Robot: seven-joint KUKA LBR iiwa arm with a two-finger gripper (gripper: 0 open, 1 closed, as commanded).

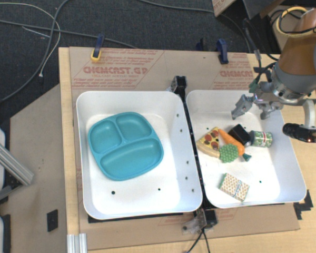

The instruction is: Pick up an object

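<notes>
From above, the gripper (254, 108) hangs at upper right over the right bin (284, 194), fingers spread, pinching nothing. Below it, the carrot (232, 139) lies with its long axis running upper left to lower right.

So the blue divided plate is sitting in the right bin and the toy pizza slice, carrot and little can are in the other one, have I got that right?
Not quite. The camera view shows the blue divided plate in the left bin, not the right. The toy pizza slice, carrot and little can are in the other one, the right bin, as you said.
</notes>
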